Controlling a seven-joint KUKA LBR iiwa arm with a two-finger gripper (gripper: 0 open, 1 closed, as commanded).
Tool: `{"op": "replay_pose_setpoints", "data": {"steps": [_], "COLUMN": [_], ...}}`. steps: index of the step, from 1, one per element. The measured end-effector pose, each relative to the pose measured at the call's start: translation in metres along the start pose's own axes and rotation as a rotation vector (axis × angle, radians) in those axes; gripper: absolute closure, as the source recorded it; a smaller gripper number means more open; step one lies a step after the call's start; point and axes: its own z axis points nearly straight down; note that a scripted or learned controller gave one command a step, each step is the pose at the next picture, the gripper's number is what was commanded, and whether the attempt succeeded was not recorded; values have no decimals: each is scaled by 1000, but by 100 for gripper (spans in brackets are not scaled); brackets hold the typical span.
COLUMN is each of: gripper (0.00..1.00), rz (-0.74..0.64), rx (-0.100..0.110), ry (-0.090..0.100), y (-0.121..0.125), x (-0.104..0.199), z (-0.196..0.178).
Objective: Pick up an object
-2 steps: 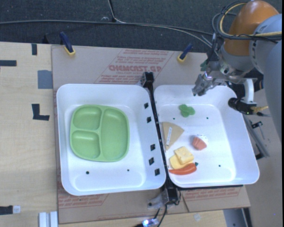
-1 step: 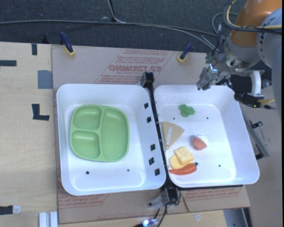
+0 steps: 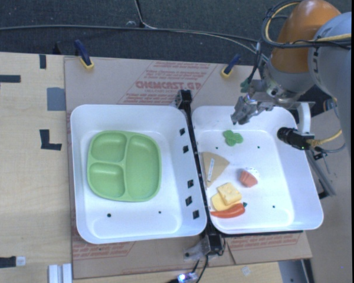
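The gripper hangs just above the green toy in the right bin; whether it is apart or together, I cannot tell.

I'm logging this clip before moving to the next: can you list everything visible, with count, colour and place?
Shallow white plastic bins: two, white, side by side on the bench; left, right.
Green divided plastic plate: one, light green, in the left bin.
Small green leafy toy: one, green, upper part of the right bin.
Tan wedge-shaped piece: one, tan, left side of the right bin.
Red-and-white small toy: one, centre of the right bin.
Yellow block: one, lower right bin.
Red chilli-shaped toy: one, just below the yellow block.
Yellow-and-blue clamps: two, at the cardboard's top edge.
Claw: one, grey, above the right bin's top edge.
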Motion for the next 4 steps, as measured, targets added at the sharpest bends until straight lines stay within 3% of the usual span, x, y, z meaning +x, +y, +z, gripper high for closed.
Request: {"op": "replay_pose_setpoints", "data": {"steps": [2, 4], "gripper": [100, 100], "rz": [0, -2], "rx": [1, 1], "ry": [0, 0], "y": [-56, -91], "x": [86, 176], "z": [8, 16]}}
